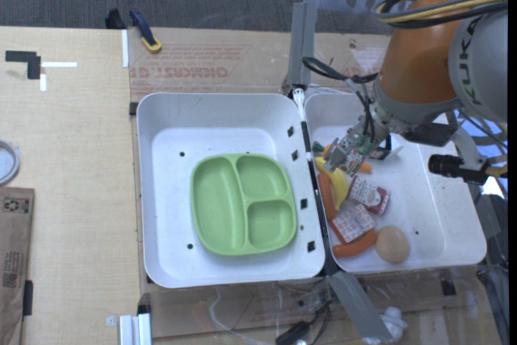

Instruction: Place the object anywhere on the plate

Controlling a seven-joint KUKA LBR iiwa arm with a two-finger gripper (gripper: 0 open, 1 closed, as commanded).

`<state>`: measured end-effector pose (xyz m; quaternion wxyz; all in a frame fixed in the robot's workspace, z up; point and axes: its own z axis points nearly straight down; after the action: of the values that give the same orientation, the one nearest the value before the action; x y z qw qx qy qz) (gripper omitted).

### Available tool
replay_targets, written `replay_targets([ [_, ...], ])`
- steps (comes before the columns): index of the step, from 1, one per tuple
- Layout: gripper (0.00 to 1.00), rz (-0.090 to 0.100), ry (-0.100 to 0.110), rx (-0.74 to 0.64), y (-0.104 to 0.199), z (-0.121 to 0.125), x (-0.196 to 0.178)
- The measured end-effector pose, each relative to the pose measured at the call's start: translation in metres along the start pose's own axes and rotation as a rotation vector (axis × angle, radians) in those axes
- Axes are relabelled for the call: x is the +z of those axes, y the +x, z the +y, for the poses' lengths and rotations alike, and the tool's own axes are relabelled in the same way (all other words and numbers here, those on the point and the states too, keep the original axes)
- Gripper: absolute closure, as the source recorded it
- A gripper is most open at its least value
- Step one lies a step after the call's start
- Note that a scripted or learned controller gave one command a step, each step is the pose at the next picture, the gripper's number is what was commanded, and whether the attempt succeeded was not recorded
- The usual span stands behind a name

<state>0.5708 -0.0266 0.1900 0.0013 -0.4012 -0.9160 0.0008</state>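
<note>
Task was barely begun: the green plate (242, 204) in the left bin (153, 174) held nothing. The gripper (353, 149) hung low over the food pile (351, 202) in the right bin (452, 230); grip state unclear, target object not identifiable.

Plate (242, 204) lying in left bin (157, 133); food items (355, 210) heaped at left side of right bin (452, 230), claw (353, 151) above them.

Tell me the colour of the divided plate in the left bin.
Light green plate, clearest in the camera view.
</note>
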Motion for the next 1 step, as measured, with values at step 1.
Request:
replay_targets([
  [1, 1.00, 0.000, 0.001, 0.013, 0.1141, 0.0336, 0.0003],
])
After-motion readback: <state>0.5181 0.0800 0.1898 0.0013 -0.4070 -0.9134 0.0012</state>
